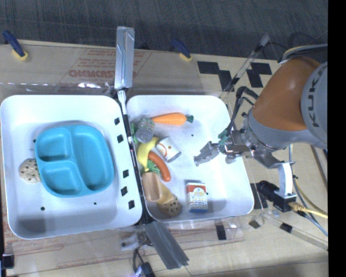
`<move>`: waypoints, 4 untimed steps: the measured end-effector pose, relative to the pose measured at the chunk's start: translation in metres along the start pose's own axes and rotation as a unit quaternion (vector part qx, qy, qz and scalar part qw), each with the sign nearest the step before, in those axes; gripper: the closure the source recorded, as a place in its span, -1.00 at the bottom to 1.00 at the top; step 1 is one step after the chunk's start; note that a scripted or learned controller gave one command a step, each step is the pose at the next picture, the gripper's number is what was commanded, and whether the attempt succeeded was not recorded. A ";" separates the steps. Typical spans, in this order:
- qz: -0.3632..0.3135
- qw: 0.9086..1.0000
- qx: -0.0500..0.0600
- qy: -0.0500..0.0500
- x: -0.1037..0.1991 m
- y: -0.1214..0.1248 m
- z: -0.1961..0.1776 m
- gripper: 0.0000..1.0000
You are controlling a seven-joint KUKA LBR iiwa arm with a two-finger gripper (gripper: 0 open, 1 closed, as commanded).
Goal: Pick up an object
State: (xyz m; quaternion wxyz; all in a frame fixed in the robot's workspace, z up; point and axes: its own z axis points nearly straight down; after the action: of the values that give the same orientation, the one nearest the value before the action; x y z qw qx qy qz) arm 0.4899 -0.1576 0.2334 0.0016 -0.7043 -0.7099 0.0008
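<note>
gripper (206, 153) near can (169, 149); carton (196, 195)

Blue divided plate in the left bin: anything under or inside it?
The blue divided plate shows bare compartments. A speckled cookie pokes out from beneath its left edge; the rest of the cookie and the bin floor below are covered.

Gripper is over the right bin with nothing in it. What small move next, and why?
Probably ease the gripper down and a little toward the small carton. It hovers over bare bin floor, and the carton stands apart from the crowded pile, so it looks the easiest grasp.
</note>
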 end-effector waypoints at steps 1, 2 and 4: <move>0.093 0.996 0.001 0.001 -0.006 -0.013 0.009 -1.00; -0.026 1.000 -0.002 0.000 0.003 0.123 0.141 -1.00; -0.050 0.999 0.000 -0.001 0.014 0.168 0.130 1.00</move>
State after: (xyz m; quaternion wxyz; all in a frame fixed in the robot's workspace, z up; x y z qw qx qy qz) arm 0.6572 -0.1422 0.1028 0.0014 -0.6678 -0.7443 0.0014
